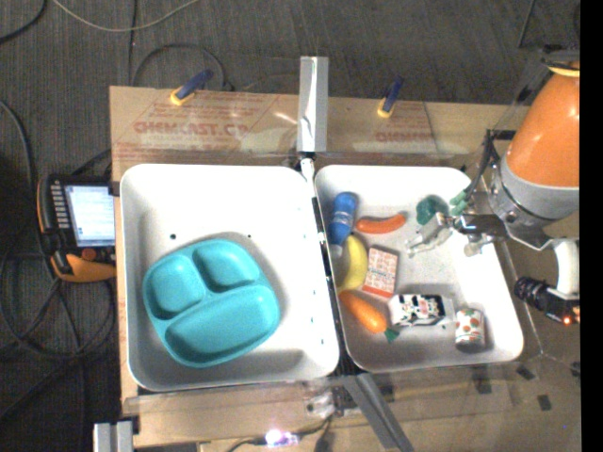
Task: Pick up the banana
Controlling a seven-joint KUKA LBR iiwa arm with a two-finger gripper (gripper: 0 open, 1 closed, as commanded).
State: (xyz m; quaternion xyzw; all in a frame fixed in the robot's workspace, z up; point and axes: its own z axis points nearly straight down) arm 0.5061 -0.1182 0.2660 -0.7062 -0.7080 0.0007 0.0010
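Banana (353, 263) lay in the right bin (490, 342), close to that bin's left wall, with its long axis running roughly from the far side of the bin toward the near side. Its far end sat just below a blue bottle (342, 214), and its near end came close to a carrot (364, 313). A small red-and-white carton (382, 271) lay just beside it on the right. An orange-red sausage-shaped item (382, 222) lay farther back, right of the bottle. A black-and-white carton (416, 309) and a small can (468, 325) sat near the front of the bin.

Gripper (426, 240) was over the right bin, well apart from the banana, near a teal object (432, 208). Nothing was seen between its fingers; whether they were open or closed could not be told.

Left bin (141, 196) held a teal divided plate (213, 298).
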